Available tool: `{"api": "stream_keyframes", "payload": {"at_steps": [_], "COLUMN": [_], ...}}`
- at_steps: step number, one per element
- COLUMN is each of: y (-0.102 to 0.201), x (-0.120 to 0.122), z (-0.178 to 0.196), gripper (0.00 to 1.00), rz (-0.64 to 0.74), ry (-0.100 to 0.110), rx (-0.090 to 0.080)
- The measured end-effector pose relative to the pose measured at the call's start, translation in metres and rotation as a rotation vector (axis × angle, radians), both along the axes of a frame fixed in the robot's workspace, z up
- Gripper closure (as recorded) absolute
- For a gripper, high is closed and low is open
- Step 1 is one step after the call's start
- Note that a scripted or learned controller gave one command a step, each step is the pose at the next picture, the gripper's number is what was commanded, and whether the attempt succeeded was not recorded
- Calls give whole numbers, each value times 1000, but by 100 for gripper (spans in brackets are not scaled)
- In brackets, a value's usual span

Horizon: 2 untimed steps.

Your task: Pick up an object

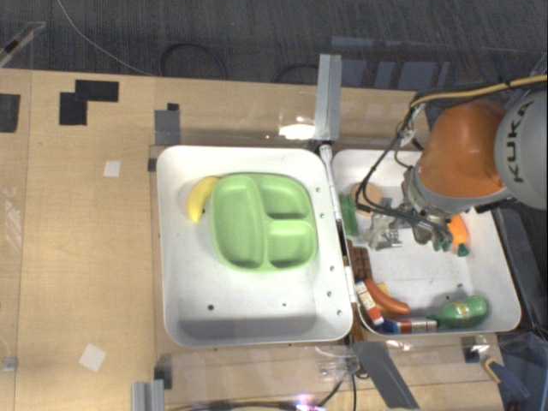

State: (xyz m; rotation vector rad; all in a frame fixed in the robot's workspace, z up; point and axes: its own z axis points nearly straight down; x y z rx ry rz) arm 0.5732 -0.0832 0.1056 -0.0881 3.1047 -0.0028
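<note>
Overall: two bins [171, 315], one green tray [261, 221], one banana [200, 199]

A single fixed camera looks down at a slant from above the bench [77, 255], taking in both white bins [184, 315] from moderate height.

A light wooden counter [86, 255] fills most of the view, its grain running pale and even. Along the top, at twelve o'clock, lies dark grey carpeted floor [214, 15] with a thin cable [86, 32] trailing across it. Black squares of tape [86, 99] sit on the counter at ten o'clock. A grey metal post [328, 97] stands at one o'clock, with a bright glare spot [296, 130] of light just beside its base.
</note>
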Motion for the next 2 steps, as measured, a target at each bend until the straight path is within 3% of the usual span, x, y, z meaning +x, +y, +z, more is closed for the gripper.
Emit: {"api": "stream_keyframes", "payload": {"at_steps": [1, 2], "y": [-33, 3], "x": [48, 98], "z": [81, 134], "gripper": [100, 100], "rz": [226, 92], "ry": [21, 21], "rx": [-6, -1]}}
